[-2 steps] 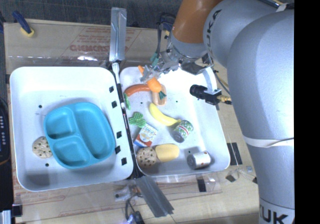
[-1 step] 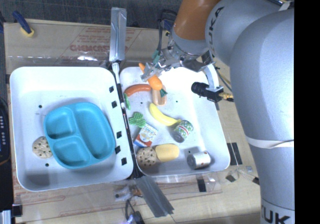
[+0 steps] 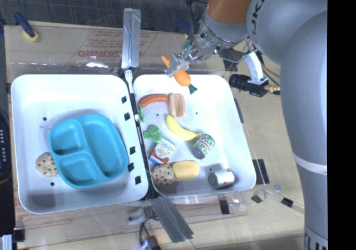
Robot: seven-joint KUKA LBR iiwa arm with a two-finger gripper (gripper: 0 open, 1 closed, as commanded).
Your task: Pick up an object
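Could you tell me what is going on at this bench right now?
The grey arm's gripper is up over the far edge of the right bin, with a small toy carrot at its fingers. The banana, sausage, can and other toys lie in that bin. The left bin holds a blue tray and a cookie.

Carrot: small orange toy with a green leaf tip at its 4 o'clock end. Tilted, it hangs gripped in the hand, above the far rim of the right bin, at 12 o'clock of the bin's contents.
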